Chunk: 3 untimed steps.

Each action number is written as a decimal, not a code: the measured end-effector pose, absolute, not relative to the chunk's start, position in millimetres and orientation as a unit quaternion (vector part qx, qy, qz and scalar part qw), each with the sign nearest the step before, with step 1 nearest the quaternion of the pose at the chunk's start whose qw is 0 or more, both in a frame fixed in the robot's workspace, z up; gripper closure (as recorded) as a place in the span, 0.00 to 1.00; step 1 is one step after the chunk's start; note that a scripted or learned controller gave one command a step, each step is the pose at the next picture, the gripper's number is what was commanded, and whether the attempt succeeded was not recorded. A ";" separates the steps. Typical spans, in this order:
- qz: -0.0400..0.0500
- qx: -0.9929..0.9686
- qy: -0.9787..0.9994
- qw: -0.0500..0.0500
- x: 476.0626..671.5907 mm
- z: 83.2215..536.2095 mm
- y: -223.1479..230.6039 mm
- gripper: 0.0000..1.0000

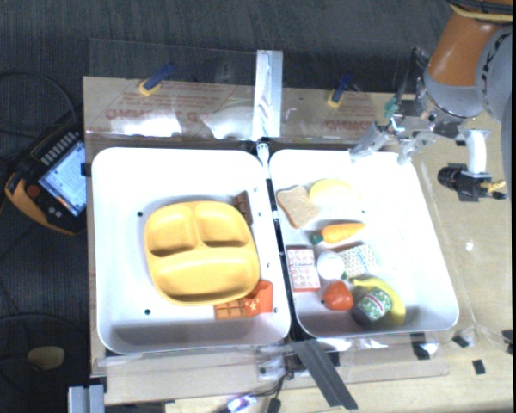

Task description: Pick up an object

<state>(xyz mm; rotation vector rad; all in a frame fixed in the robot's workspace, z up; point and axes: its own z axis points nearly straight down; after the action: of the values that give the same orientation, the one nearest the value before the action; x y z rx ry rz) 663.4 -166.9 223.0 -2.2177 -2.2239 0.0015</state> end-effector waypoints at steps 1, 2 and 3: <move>0.001 -0.736 -0.676 -0.001 658.0 100.4 -105.2 0.00; -0.006 -0.680 -0.733 -0.009 646.5 94.1 -110.5 0.00; 0.001 -0.624 -0.781 -0.001 653.9 149.6 -124.4 0.00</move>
<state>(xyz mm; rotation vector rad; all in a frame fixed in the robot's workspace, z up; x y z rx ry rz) 653.9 -124.4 149.6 -1.9630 -2.4553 0.0041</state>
